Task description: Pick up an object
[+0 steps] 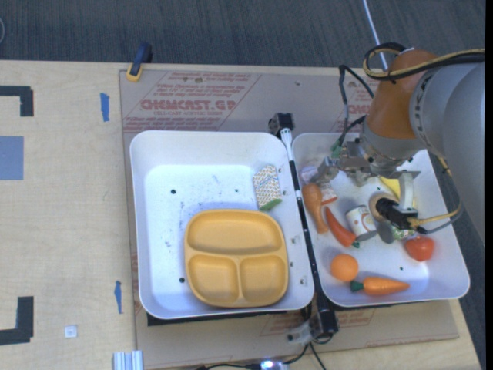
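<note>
Table (62, 206) carries a printed cardboard sheet (200, 99) with two white bins on it, side by side.

Left bin (166, 195): a yellow divided plate (235, 257) lies flat in the near half. A small patterned piece with a green end (266, 185) sits against the wall next to the other bin, just above the plate.

Right bin (435, 280): the loose objects are all here.
- Pale orange vegetable (313, 204) by the dividing wall.
- Red chili (339, 228) just beside it, slanting toward the bin's middle.
- Small white can (358, 220) next to the chili's lower end.
- Orange (344, 267) nearer the front.
- Carrot (379, 286) with a green stub lies lengthwise along the front wall, just right of the orange.
- Tomato (419, 247) sits toward the right side.
- A yellow piece (391, 185) is partly hidden under the robot's hardware; cannot identify it.

Arm (454, 106) enters from the right, its orange band (393, 102) over the back edge of the right bin. Pincer (358, 168) is low in the back half of the right bin, above the pale orange vegetable and the can. Pincer state: cannot tell whether it is released or clenched, and nothing is visibly gripped. The objects in the right bin rest on its floor.
</note>
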You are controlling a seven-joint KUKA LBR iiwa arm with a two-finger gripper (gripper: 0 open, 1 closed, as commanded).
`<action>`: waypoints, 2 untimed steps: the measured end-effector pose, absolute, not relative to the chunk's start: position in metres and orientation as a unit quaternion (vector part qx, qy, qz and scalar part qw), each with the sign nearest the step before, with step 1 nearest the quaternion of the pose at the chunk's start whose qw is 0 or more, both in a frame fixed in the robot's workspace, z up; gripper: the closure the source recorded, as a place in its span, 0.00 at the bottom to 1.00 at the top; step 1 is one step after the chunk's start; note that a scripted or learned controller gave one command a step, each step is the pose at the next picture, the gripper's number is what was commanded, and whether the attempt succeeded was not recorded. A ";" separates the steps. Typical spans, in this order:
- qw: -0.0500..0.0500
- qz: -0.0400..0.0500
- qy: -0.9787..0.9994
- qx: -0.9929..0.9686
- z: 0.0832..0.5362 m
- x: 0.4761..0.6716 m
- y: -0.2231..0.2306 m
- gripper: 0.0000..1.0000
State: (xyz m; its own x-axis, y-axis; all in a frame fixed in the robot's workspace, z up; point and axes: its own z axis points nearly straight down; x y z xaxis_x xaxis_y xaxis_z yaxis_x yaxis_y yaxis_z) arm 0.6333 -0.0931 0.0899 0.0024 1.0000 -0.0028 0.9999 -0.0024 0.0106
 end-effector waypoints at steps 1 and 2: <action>-0.013 -0.008 0.705 0.709 0.087 0.645 -0.095 0.00; -0.024 -0.017 0.703 0.711 0.086 0.655 -0.095 0.00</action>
State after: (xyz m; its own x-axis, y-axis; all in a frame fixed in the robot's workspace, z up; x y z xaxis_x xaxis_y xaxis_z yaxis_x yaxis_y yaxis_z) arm 0.6546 -0.0947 0.0856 0.0116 0.9999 0.0100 0.9983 -0.0110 -0.0576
